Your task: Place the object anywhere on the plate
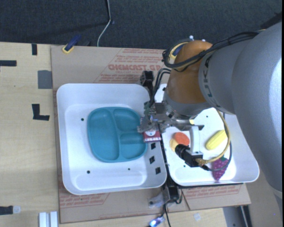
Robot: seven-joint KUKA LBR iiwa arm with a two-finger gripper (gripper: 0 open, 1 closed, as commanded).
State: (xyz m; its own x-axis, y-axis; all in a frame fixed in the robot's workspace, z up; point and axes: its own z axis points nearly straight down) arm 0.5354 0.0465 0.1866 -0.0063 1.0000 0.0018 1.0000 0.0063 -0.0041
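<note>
A teal divided plate (114, 134) lies in the left white bin (73, 108). My gripper (149, 125) hangs over the plate's right rim, close to the wall between the two bins. A small red and white thing (152, 136) shows just under the gripper at the plate's right edge. Whether the gripper holds it I cannot tell. The big grey arm with its orange band (191, 74) covers the upper part of the right bin.
The right bin (246, 167) holds an orange piece (181, 138), a yellow piece (216, 140) and a purple bunch of grapes (220, 167). A black cable (189, 156) loops from the wrist over that bin. Cardboard lies under both bins.
</note>
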